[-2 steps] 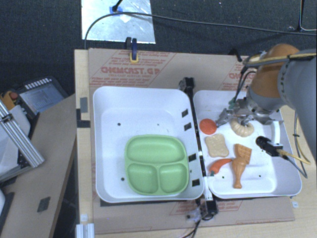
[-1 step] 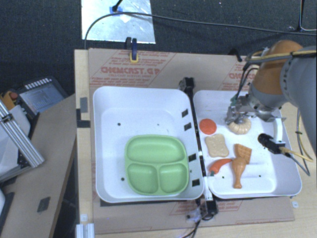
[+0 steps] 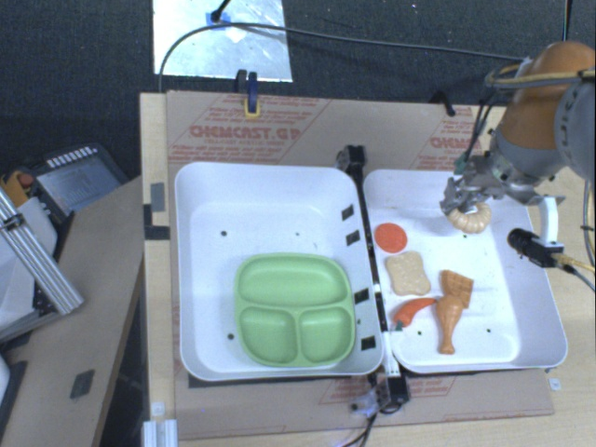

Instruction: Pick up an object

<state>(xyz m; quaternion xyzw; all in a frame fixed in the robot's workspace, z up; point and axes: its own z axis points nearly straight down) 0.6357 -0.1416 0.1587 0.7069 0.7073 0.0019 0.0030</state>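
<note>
A green tray (image 3: pixel 294 308) with three compartments is lying in the lower part of the left bin (image 3: pixel 205 212), left of centre in the frame. In the right bin (image 3: pixel 531 343), a red disc (image 3: pixel 390 237) is sitting above a cracker (image 3: pixel 407 273); a red pepper (image 3: pixel 413 310) and a drumstick (image 3: pixel 451 309) are lying just right of them, toward the lower right. At the upper right, the gripper (image 3: pixel 463 199) is hanging directly over a croissant (image 3: pixel 470 217), touching or nearly touching it. Whether its claw is apart or together I cannot tell.
</note>
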